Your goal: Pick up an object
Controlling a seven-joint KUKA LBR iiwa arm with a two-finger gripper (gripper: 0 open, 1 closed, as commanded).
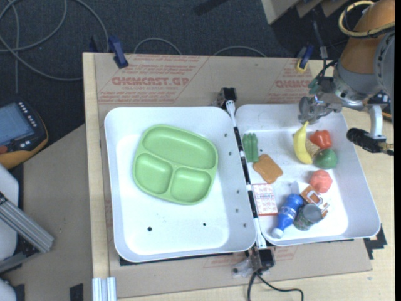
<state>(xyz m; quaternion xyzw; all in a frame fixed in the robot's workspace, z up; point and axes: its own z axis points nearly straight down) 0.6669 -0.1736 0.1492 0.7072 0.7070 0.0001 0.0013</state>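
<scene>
The right bin (pixel 357 187) holds the loose objects. A yellow banana (pixel 302 145) lies near its back, beside a red pepper (pixel 321 138) and a green fruit (pixel 326 159). Further forward are a pink ball (pixel 321 180), a blue bottle (pixel 287 213) on its side and a dark can (pixel 307 217). A green pickle (pixel 250 147), an orange flat piece (pixel 267 168) and a red-and-white packet (pixel 264 199) lie along the bin's left side. My gripper (pixel 311 110) hangs at the bin's back edge, just above the banana's upper tip. Nothing shows in its grasp.
The left bin (pixel 125 218) carries a green divided plate (pixel 175 163). A black clamp (pixel 227 96) sits where the two bins meet at the back. The arm (pixel 366 49) comes in from the upper right, with a black cable part (pixel 364 139) over the right bin's rim.
</scene>
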